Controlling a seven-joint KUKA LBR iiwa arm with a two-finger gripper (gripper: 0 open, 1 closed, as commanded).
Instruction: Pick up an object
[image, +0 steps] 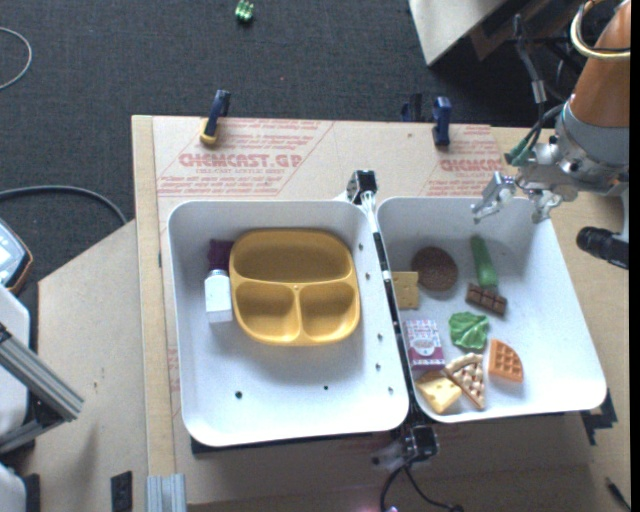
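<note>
You have about 9 toy foods to choose from, all in the right bin (560, 330): a green cucumber (484, 261) lying lengthwise near the far wall, a brown cookie (435, 269) to its left, a chocolate piece (486, 299) just in front of it, then a cracker (405, 290), a lettuce leaf (468, 329), a waffle (505, 362), a pink packet (425, 343), a cheese wedge (439, 393) and a pizza slice (468, 380) toward the near edge.

The gripper (516, 196) hangs over the bin's far rim, above and just behind the cucumber, with nothing between its jaws, which stand spread. You are at the approach step, I judge; nothing is picked yet. The next move calls for coming down over 1 item, likely the cucumber, with the jaws straddling its narrow width.

The arm's upper part is cut off at the right edge. In the left bin (190, 380), a dark purple thing (220, 251) sits half hidden behind the yellow tray (294, 286), beside a small white bottle (218, 296); you cannot tell what it is.
</note>
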